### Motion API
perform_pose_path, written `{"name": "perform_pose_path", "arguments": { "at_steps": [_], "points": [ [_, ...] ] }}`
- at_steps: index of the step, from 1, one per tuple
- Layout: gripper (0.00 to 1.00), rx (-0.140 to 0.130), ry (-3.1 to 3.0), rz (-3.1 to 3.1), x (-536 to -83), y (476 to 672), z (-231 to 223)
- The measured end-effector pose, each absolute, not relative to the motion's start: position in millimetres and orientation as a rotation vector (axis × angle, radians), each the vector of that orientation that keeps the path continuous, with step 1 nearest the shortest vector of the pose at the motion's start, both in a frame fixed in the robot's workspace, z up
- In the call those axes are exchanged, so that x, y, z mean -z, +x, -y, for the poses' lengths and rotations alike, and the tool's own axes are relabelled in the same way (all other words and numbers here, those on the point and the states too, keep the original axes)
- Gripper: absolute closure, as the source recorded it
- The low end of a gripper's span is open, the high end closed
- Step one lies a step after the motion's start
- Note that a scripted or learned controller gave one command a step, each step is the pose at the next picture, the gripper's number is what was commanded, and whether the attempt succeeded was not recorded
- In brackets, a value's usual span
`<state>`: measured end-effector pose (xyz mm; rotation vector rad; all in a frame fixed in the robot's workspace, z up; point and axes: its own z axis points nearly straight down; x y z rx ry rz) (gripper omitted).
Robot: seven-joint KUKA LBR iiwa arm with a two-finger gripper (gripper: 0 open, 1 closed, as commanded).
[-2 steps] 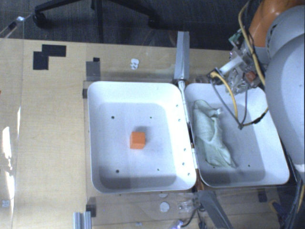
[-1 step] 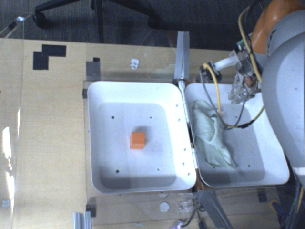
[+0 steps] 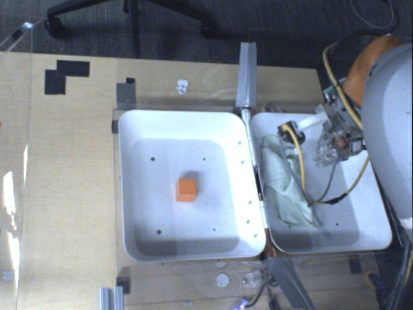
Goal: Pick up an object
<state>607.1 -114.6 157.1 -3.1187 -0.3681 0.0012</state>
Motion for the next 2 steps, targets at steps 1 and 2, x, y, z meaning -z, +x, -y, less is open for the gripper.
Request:
{"name": "perform_pose_path", "arguments": {
  "at_steps": [1,2],
  "points": [
    [1.00,0.000,-3.123,0.320,-174,578.1,113],
    [1.00,0.004,-3.125,0.326,-196,655.2,128]
  ]
}}
